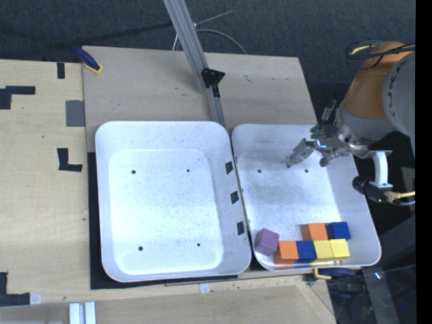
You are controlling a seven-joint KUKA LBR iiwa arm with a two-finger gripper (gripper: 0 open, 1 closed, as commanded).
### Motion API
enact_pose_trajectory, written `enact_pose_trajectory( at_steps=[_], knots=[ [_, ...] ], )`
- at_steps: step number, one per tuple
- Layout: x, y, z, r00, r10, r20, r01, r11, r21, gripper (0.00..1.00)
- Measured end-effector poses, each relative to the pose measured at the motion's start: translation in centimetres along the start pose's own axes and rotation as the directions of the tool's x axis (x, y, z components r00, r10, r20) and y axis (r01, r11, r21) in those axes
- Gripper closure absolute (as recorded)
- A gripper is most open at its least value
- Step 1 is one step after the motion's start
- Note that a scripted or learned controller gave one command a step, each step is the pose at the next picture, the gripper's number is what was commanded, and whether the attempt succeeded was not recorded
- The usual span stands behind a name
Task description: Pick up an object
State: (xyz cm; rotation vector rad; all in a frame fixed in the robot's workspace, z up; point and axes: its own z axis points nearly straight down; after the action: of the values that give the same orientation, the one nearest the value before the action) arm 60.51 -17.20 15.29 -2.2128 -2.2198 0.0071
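No legible text, labels, brands, numbers or signs appear on the bins, blocks, bench or arm.

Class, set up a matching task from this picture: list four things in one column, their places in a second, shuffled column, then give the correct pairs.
Things:
1. purple block
2. gripper
3. left bin
4. blue clip

Places:
A. on the bench's far left corner
B. above the right bin's far half
C. beside the bin that holds the blocks
D. near-left end of the block cluster

Pairs: 1-D, 2-B, 3-C, 4-A
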Motion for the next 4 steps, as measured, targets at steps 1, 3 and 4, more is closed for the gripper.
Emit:
enact_pose_trajectory(
  at_steps=[1, 3, 4],
  knots=[
    [4.1, -0.1, 5.5, 1.000, -0.001, 0.000, 0.001, 1.000, -0.001, 0.00],
    [8.2, -6.4, -2.4, 1.000, 0.000, 0.000, 0.000, 1.000, -0.001, 0.00],
    [11.0, -10.5, -3.8, 1.000, 0.001, 0.001, -0.001, 1.000, -0.004, 0.00]
  ],
)
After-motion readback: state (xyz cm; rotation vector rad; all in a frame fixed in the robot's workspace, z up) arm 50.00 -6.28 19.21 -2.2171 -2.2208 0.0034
